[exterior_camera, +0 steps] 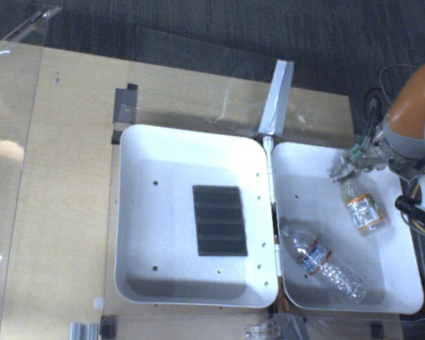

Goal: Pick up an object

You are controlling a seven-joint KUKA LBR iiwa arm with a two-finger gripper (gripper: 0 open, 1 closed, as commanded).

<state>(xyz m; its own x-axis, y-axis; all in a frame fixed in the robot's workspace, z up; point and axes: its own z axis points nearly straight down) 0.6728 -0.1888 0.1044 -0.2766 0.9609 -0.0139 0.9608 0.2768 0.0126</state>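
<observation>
End effector (346,166) grip state unclear; small bottle (362,209) just below, right bin (399,298).

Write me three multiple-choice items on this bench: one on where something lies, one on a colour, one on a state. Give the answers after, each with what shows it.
1. Where does the ridged pad lie?
A. In the left bin
B. In the right bin
C. On the bare bench

2. What colour is the pad?
A. White
B. Orange
C. Black

3. How does the clear plastic bottle rest?
A. Upright on its base
B. On its side
C. Hanging over the bin's rim

Answers:
1. A, the pad sits on the left bin's floor, near its middle.
2. C, it shows dark against the white bin.
3. B, its length stretches along the right bin's floor, below the small packet, with the gripper further up.
</observation>
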